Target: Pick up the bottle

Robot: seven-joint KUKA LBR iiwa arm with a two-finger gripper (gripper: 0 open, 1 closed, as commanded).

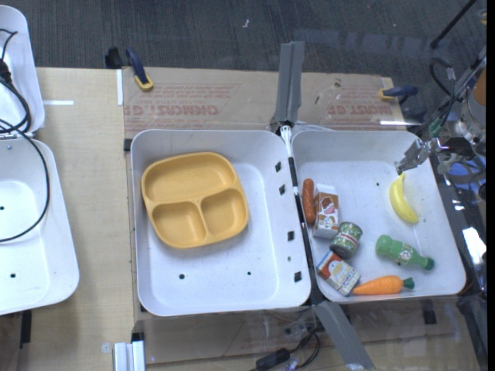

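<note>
The green bottle [403, 253] lies on its side near the front right corner of the right bin [363, 161], its cap pointing right. My gripper [414, 158] hangs over the bin's back right area, just above the upper end of a yellow banana [403, 200]. It is well behind the bottle and apart from it. Nothing shows in the gripper.
The right bin also holds a sausage [309, 199], a small carton [327, 212], a green can [346, 239], a snack box [338, 273] and a carrot [380, 286] just in front of the bottle. A yellow divided plate [195, 199] sits in the left bin [224, 284].
</note>
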